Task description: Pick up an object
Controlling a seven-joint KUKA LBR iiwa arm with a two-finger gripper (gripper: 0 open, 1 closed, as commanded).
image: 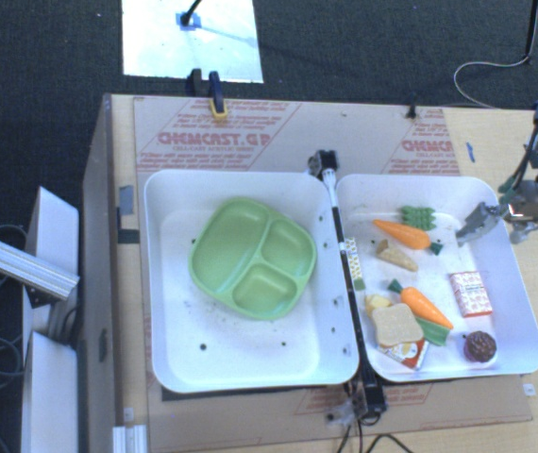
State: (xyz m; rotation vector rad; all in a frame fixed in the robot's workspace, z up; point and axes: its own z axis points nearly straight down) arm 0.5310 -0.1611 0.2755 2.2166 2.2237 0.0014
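Nothing is yet lifted. The claw (484,223) is poised at the right bin's (531,321) far right rim; whether it is apart or together cannot be told. The candidate objects, such as the nearer carrot (402,233), lie untouched in the bin.

Right bin (524,295) holds two carrots (402,234) (426,310), a cheese wedge (395,256) between them, and a bread slice (396,326). A red-and-white carton (471,293) lies flat, chocolate muffin (479,346) near the corner.
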